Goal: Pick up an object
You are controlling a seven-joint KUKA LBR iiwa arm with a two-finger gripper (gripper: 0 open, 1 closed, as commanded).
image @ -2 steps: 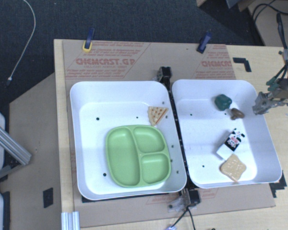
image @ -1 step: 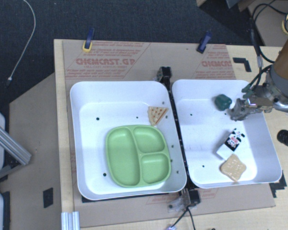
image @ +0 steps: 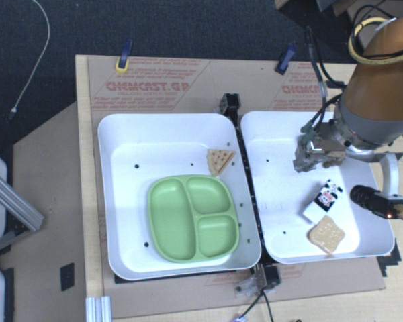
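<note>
**Inspection: arm over right bin, nothing seen in grip**

1. Bench: 2 white bins side by side on a board. The left bin (image: 114,180) and the right bin (image: 275,200) touch along a dark centre seam.

2. Left bin contents: a green tray (image: 191,217) with 3 compartments lies in the near half, flat. A tan waffle wedge (image: 219,160) lies just beyond the tray's far right corner, close to the seam, apart from the tray.

3. Right bin contents: a white block with a black-and-white cow print (image: 324,200) lies in the right half. A pale bread slice (image: 326,235) lies just nearer the camera from it, close to the near rim. The 2 items sit just beside each other; contact cannot be confirmed.

4. Arm: enters from the right, its orange band at the upper right corner. The gripper (image: 309,159) sits over the far half of the right bin, up and left of the block and apart from it. No item shows between its fingers. How far the fingers are parted cannot be told from this angle.
</note>
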